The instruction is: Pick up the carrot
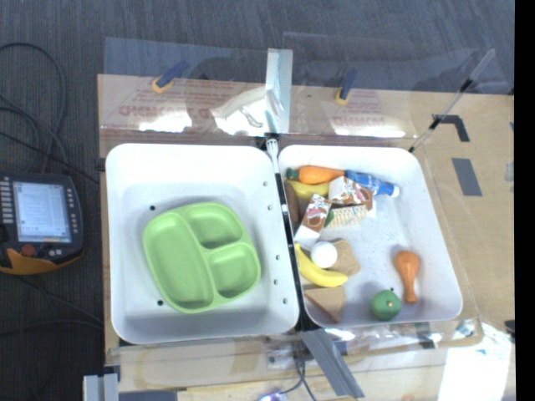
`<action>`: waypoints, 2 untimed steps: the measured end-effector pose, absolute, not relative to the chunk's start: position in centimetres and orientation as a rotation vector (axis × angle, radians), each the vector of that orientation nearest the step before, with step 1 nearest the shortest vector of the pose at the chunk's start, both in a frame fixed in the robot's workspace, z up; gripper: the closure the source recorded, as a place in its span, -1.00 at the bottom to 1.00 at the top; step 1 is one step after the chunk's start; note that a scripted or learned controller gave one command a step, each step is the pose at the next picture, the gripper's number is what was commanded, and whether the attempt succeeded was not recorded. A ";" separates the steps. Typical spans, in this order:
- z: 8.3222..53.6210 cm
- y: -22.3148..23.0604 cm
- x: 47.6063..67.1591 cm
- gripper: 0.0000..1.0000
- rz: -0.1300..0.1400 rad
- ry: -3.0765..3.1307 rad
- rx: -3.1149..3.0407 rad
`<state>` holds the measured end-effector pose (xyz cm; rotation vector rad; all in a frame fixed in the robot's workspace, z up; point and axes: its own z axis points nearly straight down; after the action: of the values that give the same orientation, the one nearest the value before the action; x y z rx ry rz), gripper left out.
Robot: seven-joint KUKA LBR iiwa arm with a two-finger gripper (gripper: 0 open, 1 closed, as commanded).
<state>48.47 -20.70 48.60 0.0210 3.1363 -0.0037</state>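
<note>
Two shallow white bins sit side by side on the tabletop. In the right bin (435, 224), the orange plastic carrot (320, 175) lies at the far left corner. Its long side runs left to right. It rests on a yellow banana (308, 189), just beside a blue bottle (370, 182). The left bin (125, 182) has a green plastic plate (201, 256). I cannot tell how the tool stands.

- I see a green divided plate (201, 256) in the left bin (125, 174).
- In my right bin (435, 224): a banana (318, 271), white egg (323, 255), chicken drumstick (407, 272), green apple (385, 305), blue bottle (370, 182).
- A pendant (40, 222) lies left of the tabletop (485, 165).
</note>
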 end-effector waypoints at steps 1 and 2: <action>48.5 -22.4 48.5 1.00 -0.004 3.112 -0.403; 49.6 -22.3 48.7 1.00 -0.008 3.106 -0.401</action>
<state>48.69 -22.31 49.58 -0.4014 3.1056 -0.0077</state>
